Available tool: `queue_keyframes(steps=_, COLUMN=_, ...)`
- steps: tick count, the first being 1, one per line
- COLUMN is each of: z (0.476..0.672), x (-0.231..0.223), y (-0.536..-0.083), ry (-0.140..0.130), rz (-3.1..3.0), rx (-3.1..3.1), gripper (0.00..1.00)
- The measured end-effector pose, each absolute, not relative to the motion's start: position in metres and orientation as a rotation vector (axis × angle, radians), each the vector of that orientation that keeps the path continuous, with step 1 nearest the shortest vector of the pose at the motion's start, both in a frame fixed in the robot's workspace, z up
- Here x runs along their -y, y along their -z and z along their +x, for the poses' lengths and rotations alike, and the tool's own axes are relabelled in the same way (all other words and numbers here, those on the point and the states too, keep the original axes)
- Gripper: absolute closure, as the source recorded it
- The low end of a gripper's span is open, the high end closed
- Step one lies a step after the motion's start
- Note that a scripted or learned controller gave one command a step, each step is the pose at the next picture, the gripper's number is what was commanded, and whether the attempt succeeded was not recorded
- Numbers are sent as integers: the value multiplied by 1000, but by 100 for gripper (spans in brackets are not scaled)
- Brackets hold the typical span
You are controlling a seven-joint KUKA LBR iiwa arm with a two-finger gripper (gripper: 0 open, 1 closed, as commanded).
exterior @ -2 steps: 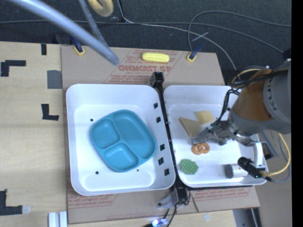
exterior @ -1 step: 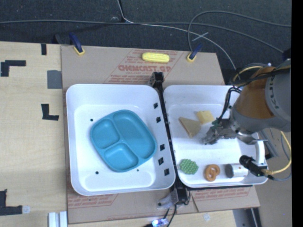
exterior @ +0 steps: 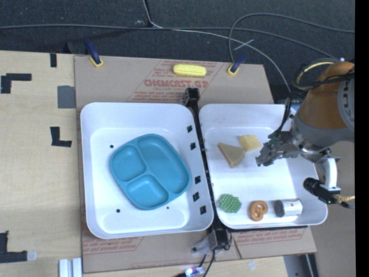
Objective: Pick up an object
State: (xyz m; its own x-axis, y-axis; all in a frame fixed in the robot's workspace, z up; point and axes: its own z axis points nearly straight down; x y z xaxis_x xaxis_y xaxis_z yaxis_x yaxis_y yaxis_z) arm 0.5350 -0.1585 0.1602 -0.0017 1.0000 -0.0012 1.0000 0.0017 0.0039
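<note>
The right bin (exterior: 230, 115) holds a tan wedge (exterior: 231, 154), a pale yellow piece (exterior: 250, 142), a green round thing (exterior: 229, 202), an orange-brown ring (exterior: 258, 210) and a small grey-and-white cylinder (exterior: 287, 208). My gripper (exterior: 268, 155) hangs over the right bin's middle right, just right of the yellow piece and the wedge, above the bin floor. Nothing shows between its dark fingers.
A blue divided plate (exterior: 149, 170) lies in the left bin (exterior: 92, 120). A yellow corn cob (exterior: 189, 70) rests on the cardboard behind the bins. Two blue-and-yellow clamps (exterior: 94, 55) hold the cardboard's back edge. Cables run across the dark floor at the top.
</note>
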Motion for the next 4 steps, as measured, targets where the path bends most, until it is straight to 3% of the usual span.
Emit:
queue_keyframes(steps=1, z=529, x=165, y=-217, ry=-2, rz=2218, rx=-2219, gripper=100)
queue_keyframes(steps=2, z=529, x=165, y=-239, ry=-1, rz=2219, rx=-2222, gripper=100)
queue_keyframes(steps=4, z=552, x=75, y=-238, ry=0, rz=2216, rx=-2229, gripper=100)
